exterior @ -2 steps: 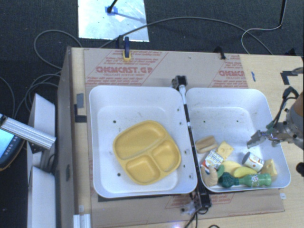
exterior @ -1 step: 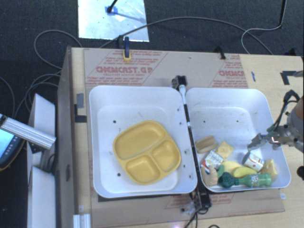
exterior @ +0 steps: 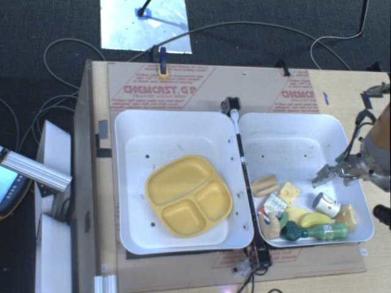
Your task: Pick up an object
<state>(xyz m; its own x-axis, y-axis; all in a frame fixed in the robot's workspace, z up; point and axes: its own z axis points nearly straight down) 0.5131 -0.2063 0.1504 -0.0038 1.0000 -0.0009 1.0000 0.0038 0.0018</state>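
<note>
Gripper [exterior: 330, 174] reaches in low from the right over the right bin [exterior: 293, 127] — fingers apparently spread, holding nothing — just above the toy-food pile [exterior: 302, 215] in its near corner.

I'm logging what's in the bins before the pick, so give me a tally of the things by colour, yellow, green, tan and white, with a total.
Yellow: 4, the divided tray, cheese wedge, banana, small block
Green: 2, broccoli, bottle
Tan: 2, bread roll, small figure
White: 2, can, labelled carton
Total: 10
</note>
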